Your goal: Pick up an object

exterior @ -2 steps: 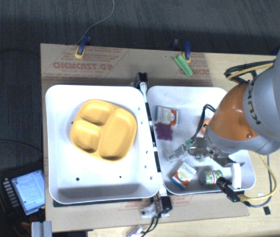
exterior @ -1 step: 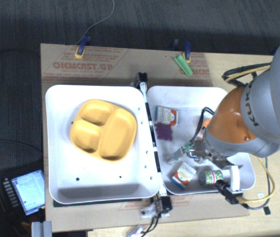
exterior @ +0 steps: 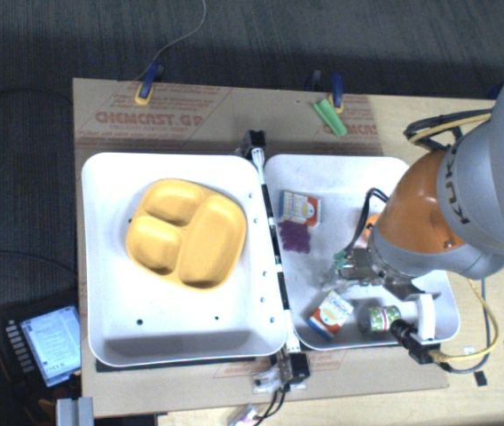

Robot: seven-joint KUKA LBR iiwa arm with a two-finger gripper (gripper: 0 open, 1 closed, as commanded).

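Our tool (exterior: 351,266) hovers low in the right bin (exterior: 341,169); we can't tell its state. The small carton (exterior: 330,315) lies near-side, just beside a can (exterior: 379,318): light, stiff, best pinched across flat sides.

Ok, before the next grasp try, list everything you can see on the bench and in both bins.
Yellow three-compartment plastic tray: 1, yellow, middle of the left white bin.
Small white and orange carton: 1, upper left of the right white bin.
Purple grape cluster: 1, purple, just below that carton.
Red and white box: 1, tilted, near the right bin's front edge.
Green-labelled can: 1, lying on its side, right of the box.
Green marker-like object: 1, on the brown board behind the right bin.
Blue clamps: 2, board's back edge.
Gripper: 1, over the right bin, below the grey arm's orange band.
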